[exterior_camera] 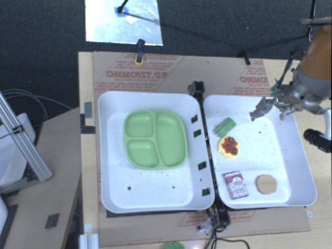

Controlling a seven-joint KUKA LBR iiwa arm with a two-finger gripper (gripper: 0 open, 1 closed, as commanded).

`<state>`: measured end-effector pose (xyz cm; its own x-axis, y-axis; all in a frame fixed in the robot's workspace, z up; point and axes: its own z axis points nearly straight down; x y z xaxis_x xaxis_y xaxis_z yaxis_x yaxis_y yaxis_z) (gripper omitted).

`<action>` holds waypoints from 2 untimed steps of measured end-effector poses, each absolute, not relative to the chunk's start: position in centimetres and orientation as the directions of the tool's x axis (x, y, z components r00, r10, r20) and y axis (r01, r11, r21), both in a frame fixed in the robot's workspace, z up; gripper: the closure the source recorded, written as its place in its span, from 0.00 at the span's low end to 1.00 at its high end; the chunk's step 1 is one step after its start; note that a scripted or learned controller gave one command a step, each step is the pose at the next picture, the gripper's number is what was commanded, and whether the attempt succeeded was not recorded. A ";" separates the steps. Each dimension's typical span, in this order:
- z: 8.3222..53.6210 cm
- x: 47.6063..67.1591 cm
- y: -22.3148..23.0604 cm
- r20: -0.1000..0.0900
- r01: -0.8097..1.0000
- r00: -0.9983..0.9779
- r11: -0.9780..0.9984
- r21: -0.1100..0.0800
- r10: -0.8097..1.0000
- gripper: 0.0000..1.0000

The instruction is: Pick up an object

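Your grey two-finger gripper (258,112), whose grip state I cannot tell, hovers over the right white bin (296,160), with the small green ridged block (225,126) nearest, down-left of it, long axis slanting.

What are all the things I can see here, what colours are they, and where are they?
White bins: 2, white, side by side on the bench.
Divided plate: 1, light green, in the left bin.
Green piece: 1, green, right bin, near its upper left.
Toy pizza: 1, yellow with red and dark spots, right bin, just below the green piece.
Small packet: 1, red and white, right bin, near the front edge.
Round cookie: 1, tan, right bin, to the right of the packet.
Clamp: 1, yellow and dark, on the bench's far edge.
Shiny sheet: 1, silvery, on the dark floor beyond the bench.
Hand: 1, grey metal, above the right bin's upper part, on the grey and orange arm.
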<state>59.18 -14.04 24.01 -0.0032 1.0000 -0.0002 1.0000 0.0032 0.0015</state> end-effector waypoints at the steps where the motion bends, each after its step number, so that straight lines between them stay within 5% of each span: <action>1: 20.0 50.6 -10.6 0.004 1.000 -0.001 0.001 -0.009 1.000 0.00; 2: 14.8 48.5 -10.5 0.001 1.000 0.000 0.000 -0.004 1.000 0.00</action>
